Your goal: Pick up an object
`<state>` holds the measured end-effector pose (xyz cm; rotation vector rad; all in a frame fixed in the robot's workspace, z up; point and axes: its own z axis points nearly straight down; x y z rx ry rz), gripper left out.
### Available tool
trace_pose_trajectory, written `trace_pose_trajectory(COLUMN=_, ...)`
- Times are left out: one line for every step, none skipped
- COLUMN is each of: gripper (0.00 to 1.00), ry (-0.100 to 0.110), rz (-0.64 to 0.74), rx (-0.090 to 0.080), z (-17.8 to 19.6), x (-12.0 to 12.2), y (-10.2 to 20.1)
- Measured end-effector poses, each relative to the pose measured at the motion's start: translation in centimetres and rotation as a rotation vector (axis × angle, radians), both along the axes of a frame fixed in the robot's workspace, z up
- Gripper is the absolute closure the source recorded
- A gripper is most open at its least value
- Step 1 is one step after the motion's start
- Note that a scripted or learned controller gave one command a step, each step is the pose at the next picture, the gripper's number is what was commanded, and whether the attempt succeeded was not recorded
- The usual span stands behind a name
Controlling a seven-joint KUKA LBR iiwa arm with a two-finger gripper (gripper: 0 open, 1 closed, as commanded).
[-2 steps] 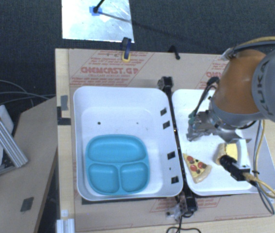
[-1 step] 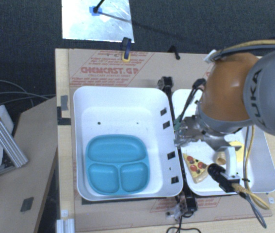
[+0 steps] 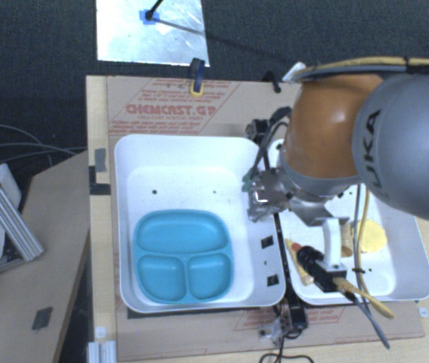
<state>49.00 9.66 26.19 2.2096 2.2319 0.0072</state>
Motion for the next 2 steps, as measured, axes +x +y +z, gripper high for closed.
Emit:
trace_pose_trajectory(gripper=1.0, ry=-0.001, rz=-0.003, rx=-0.001, z=1.0, x=0.1, y=-0.3)
trace_pose_trajectory(gripper=1.0, ry=-0.013, rz=-0.007, rx=-0.001, z=13.5, x=-0.2, y=-4.4)
